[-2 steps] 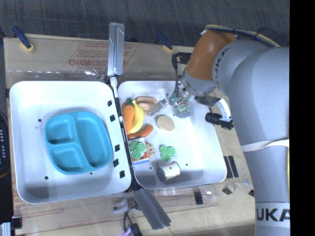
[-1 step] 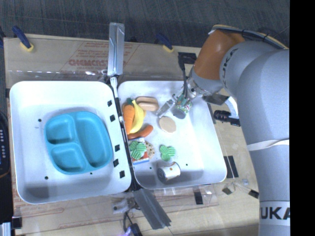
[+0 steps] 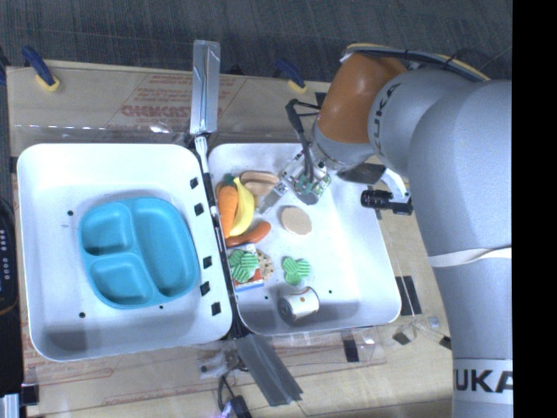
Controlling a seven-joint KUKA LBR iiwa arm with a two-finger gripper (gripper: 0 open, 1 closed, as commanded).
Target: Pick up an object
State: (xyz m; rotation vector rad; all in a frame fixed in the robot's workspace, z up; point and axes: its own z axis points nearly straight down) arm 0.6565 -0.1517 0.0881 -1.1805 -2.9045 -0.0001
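1. Hand [image 3: 296, 185] hangs low over the upper part of the right bin [image 3: 370, 268]; its metal tip is small and glinting, and whether its fingers are spread or pressed together cannot be told. Nothing can be seen between them.
2. Nearest the camera, at the front of the right bin, a silver can [image 3: 298, 304] lies on its side; its label is too small to read.
3. Just behind it sit a green leafy toy [image 3: 296, 270] and, against the divider, a small printed packet [image 3: 246, 266] whose picture cannot be made out.
4. Farther back, a round tan disc [image 3: 297, 221] lies flat, just below the hand and apart from it.
5. Beside the divider a carrot [image 3: 228, 209], a banana [image 3: 244, 204] and an orange-red piece [image 3: 252, 232] are bunched together and overlap, so their full outlines are hidden.
6. At the back of that bin a tan, bun-like item [image 3: 257, 179] lies just left of the hand; its right end meets the hand's tip, and contact cannot be judged.
7. Across in the left bin [image 3: 43, 233] a blue sectioned tray [image 3: 139, 251] rests alone.
8. Above the hand the arm [image 3: 435, 138] with its orange band covers the right bin's far right corner and part of the surface [image 3: 104, 94], and the frame cuts the arm off at the right.
9. On the far edge of the surface, blue clamps [image 3: 41, 69] are partly cut off by the board they grip.
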